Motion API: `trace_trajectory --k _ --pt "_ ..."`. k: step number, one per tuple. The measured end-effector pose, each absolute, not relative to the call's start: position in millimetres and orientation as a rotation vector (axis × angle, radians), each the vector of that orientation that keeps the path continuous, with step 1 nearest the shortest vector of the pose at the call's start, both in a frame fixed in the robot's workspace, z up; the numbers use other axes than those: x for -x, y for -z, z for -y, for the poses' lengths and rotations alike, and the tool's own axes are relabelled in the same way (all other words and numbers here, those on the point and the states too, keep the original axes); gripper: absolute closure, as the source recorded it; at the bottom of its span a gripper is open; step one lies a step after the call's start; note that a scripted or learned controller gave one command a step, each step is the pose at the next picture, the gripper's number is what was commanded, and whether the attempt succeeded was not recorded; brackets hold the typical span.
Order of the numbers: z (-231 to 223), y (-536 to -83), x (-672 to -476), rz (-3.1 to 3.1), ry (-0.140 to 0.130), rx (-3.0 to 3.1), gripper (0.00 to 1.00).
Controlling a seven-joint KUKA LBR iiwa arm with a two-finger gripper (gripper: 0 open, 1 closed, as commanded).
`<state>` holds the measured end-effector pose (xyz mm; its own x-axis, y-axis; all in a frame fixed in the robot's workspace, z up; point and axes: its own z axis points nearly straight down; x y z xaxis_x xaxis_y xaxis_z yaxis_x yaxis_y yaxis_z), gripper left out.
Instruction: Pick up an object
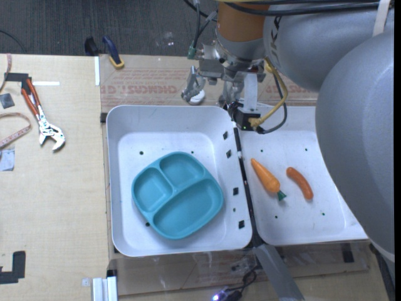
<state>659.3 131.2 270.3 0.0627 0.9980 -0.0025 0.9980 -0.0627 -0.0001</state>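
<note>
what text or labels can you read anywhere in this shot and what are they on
Faint reddish lettering, which looks upside down, runs along the cardboard sheet behind the left bin; too blurred to quote reliably.
Small tags lie at the bench's left edge near the wrench; any print is too small to read.
No lettering shows on the blue divided plate, the carrot or the sausage.

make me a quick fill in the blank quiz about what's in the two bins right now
1. The blue plate lies in the ____ bin.
2. The carrot and the sausage lie in the ____ bin.
3. The plate has ____ compartments.
4. The gripper hangs above the bins' ____ edge.

Missing words: left; right; three; far
</note>
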Motion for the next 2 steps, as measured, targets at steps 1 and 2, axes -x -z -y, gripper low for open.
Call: trace_trajectory --k 1,2 --pt "-225.9 -222.8 -658.2 -2.153 0.006 -2.290 0.00" --pt "-224.6 -232.7 -659.0 -2.153 0.007 -2.285 1.00"
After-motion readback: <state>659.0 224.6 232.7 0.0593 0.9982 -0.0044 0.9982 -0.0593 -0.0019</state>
